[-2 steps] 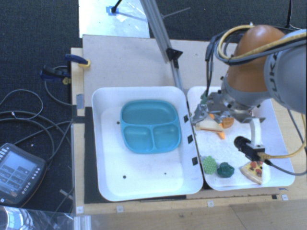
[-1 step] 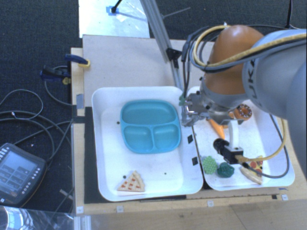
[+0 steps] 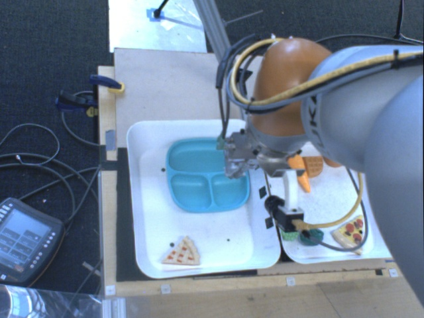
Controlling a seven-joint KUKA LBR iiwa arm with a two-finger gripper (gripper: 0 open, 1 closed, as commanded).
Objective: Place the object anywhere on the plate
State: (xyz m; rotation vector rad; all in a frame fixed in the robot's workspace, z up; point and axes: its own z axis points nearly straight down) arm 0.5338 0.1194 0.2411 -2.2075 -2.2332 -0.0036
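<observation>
Two shallow white bins sat side by side on the tabletop (image 3: 165,85), and the blue plate (image 3: 199,181), split into compartments, lay flat in the left bin (image 3: 149,197), open side up, ready to take whatever was lowered onto it. The gripper (image 3: 236,164) hung over the plate's right rim, which suggested the arm was lined up for a drop there; whether it was wide, narrow or carrying anything, I could not tell, since the wrist hid it from above. No object was visible between it and the plate, so which toy was the task's thing stayed unclear. One pizza slice (image 3: 182,252) lay near the left bin's front edge, well apart from the plate, its tip pointing away from the front edge. Another pizza slice (image 3: 350,232) and an orange carrot-like toy (image 3: 303,177) lay in the right bin (image 3: 331,207).
</observation>
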